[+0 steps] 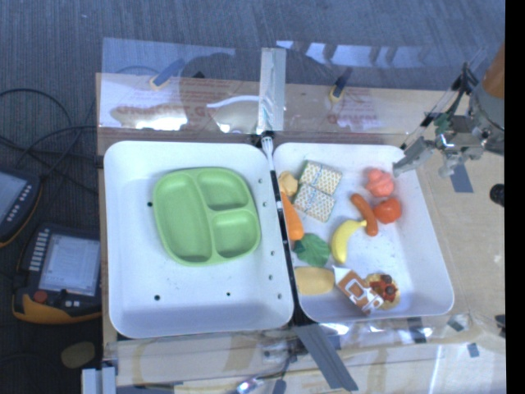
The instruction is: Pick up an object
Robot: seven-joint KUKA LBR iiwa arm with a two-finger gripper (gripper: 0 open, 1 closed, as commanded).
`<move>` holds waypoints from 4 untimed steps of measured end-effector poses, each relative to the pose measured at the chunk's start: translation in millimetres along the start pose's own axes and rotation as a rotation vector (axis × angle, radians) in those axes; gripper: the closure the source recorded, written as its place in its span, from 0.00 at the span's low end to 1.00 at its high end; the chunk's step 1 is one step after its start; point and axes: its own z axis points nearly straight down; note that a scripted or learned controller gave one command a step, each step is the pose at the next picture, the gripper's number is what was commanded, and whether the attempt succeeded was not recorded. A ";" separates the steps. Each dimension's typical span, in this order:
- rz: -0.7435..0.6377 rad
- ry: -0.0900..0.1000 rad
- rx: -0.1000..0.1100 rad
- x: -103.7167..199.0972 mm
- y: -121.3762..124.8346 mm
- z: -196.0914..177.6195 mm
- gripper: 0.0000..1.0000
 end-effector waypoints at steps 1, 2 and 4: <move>0.152 0.001 0.000 41.0 -38.4 151.9 0.00; 0.108 -0.002 -0.009 15.3 -13.3 184.9 0.00; 0.125 0.000 0.000 66.3 -22.1 79.8 1.00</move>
